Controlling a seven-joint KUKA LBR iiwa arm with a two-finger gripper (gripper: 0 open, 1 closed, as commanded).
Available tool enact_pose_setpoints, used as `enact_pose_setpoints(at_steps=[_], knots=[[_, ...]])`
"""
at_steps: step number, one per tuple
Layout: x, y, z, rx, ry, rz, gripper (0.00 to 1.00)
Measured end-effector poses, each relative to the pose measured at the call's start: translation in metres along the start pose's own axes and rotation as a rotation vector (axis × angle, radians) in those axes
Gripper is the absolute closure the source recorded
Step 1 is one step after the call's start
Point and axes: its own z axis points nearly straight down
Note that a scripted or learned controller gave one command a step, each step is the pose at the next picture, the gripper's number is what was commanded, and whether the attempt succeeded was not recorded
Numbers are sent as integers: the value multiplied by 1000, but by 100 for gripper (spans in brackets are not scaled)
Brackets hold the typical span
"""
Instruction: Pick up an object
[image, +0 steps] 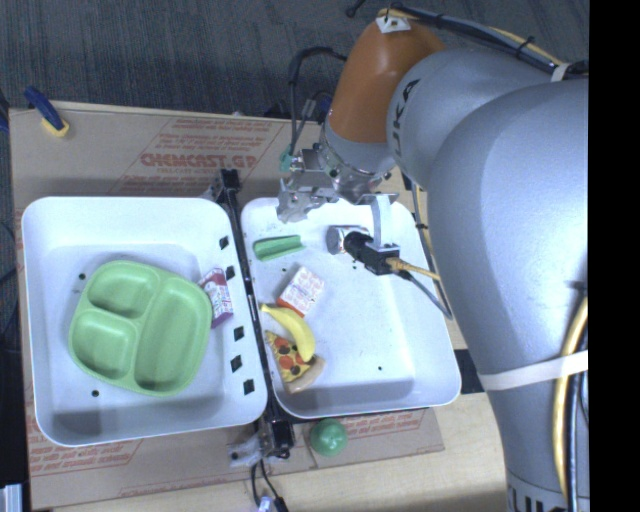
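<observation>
1. Tool (300, 200) hangs over the far end of the right bin (400, 385), just past the green stick (277, 245). I cannot tell how it is set, and I see nothing in it.
2. No thing is picked up yet, so this looks like the reaching step, with the grab not yet done.
3. Things to pick lie in the right bin. The green stick is nearest the tool. A small white and red packet (302, 290) lies below it, then a banana (292, 330), then a toy pizza slice (292, 365).
4. For the next move, I think the tool must come down right over one thing, most likely the green stick, close on it, and lift.
5. The left bin (50, 225) has a green plate with three parts (138, 325). A small dark red wrapper (216, 296) lies beside it, near the wall between the bins.
6. A green ball (327, 436) sits outside the bins on the surface, at the near edge.
7. Red writing on the brown cardboard (150, 140) under the bins reads something like "CHEMCAST". The rest is too small to read. The writing on the packet is too small too.
</observation>
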Motion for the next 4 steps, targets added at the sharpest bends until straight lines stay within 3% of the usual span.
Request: enact_pose_setpoints(at_steps=[1, 4], knots=[[-1, -1, 1, 2, -1, 1, 0], [-1, -1, 1, 2, -1, 1, 0]])
